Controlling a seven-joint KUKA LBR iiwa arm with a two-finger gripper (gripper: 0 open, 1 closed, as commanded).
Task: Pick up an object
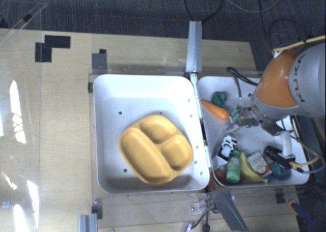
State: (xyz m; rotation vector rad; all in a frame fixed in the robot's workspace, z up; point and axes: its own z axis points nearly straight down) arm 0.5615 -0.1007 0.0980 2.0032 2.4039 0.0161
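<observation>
The right bin (pixel 254 139) holds an orange carrot (pixel 215 110) near its left wall, with a small teal object (pixel 220 97) behind it. Along its front lie a green bottle (pixel 233 167), a yellow banana (pixel 248 168), a black-and-white item (pixel 228 147), a small printed box (pixel 258 162) and another teal piece (pixel 280 171). My gripper (pixel 241 118) hangs over the middle of this bin, just right of the carrot and above the black-and-white item. Nothing is visibly held in it.
The left bin (pixel 104 124) holds a large yellow bread-shaped object (pixel 155 147) that covers much of its floor. A metal divider post (pixel 194 48) stands between the bins at the back. The arm's orange band (pixel 277 83) hangs over the right bin's far right corner.
</observation>
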